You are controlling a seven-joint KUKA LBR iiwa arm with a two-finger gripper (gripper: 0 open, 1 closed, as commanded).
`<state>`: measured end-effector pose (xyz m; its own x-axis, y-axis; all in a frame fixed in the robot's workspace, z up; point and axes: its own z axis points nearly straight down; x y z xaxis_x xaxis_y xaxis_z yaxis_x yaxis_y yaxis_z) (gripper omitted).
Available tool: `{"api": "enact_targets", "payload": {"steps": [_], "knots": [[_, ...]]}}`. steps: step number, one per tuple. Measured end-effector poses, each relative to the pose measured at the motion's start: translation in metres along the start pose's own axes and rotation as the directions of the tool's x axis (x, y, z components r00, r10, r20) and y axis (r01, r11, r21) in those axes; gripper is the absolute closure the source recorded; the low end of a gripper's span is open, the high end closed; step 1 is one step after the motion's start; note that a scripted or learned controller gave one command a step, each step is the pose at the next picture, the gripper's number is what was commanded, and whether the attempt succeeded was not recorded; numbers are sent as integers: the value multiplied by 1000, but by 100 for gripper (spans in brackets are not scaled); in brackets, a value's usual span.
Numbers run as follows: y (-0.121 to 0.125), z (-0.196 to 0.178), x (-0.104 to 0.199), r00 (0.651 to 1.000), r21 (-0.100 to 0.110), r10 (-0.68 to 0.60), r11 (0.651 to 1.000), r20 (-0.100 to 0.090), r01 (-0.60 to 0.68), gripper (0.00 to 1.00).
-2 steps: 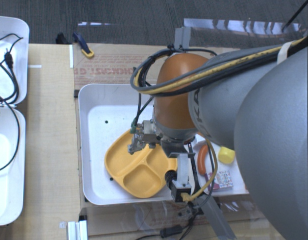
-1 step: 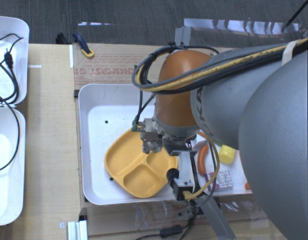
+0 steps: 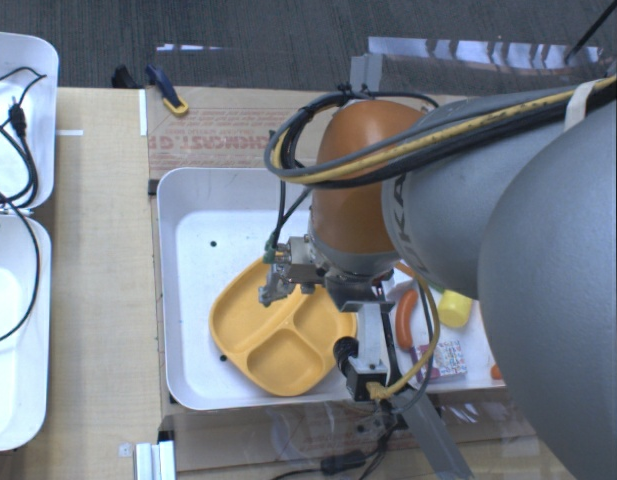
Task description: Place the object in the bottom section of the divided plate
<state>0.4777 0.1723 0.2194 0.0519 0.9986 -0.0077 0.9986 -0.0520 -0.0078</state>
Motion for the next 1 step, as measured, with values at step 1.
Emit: {"api": "enact_targets", "payload": {"steps": [1], "knots": [[1, -8, -1, 1000, 2, 0, 1000, 3, 0, 100]]}}
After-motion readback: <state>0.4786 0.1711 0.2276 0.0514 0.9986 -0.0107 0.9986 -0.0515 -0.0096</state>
